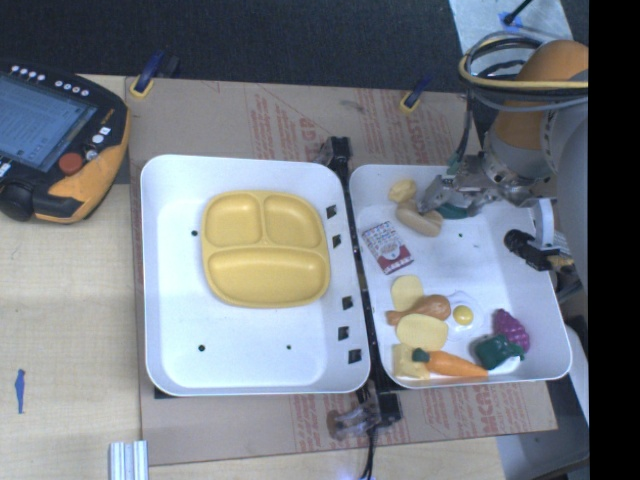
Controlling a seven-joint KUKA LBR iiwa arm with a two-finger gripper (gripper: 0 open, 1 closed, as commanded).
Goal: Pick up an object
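Observation:
My gripper (447, 196) is low over the far end of the right bin (535, 298), reaching in from the right. Just left of it lie a tan bread roll (418, 220) and a small yellow piece (402, 189); I cannot tell whether it touches either. Nearer the middle of the bin sits a red and white packet (386, 245). Toward the near end lie a yellow slice (406, 291), a drumstick (425, 309), a small yellow ball (462, 315), purple grapes (510, 328), a green piece (492, 351) and a carrot (452, 365).
The left bin (170, 298) holds a yellow divided plate (266, 247). A teach pendant (55, 153) rests on the bench at the far left. The arm's grey body with its orange band (545, 78) looms over the right bin's far corner.

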